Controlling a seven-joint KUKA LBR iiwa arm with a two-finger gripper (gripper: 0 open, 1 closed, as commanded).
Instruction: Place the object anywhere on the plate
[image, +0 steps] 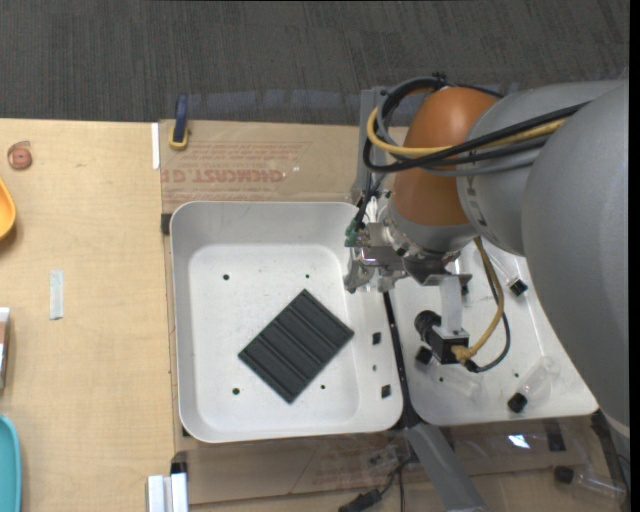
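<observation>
Ribbed dark-grey plate (297, 344) — a flat, rectangular slab with grooves running along its length — lies on the floor of the left white bin (200, 300), a little toward five o'clock from the bin's centre and well clear of every wall. Its long axis runs on a diagonal, from about seven o'clock up to one o'clock, so one short end points at the bin's near-left corner and the other at the arm. No separate object to be set on it can be made out; small dark bits sit near the seam between the bins and in the right white bin (560, 400), too small to name. The gripper (372, 272) hangs at the left bin's three o'clock rim, just beyond the plate's upper right corner and apart from it, under the orange band (440, 150) and the looping yellow cables (480, 140). Whether it is spread or pressed together cannot be told — the wrist body covers it — and nothing is visibly held. By my reading the task stands at its carrying or approach step, with the placing not yet done. The next move would call for travel toward eight o'clock until the tool is over the slab's middle, then a lowering onto the broad ribbed face, which offers plenty of room along its diagonal.
</observation>
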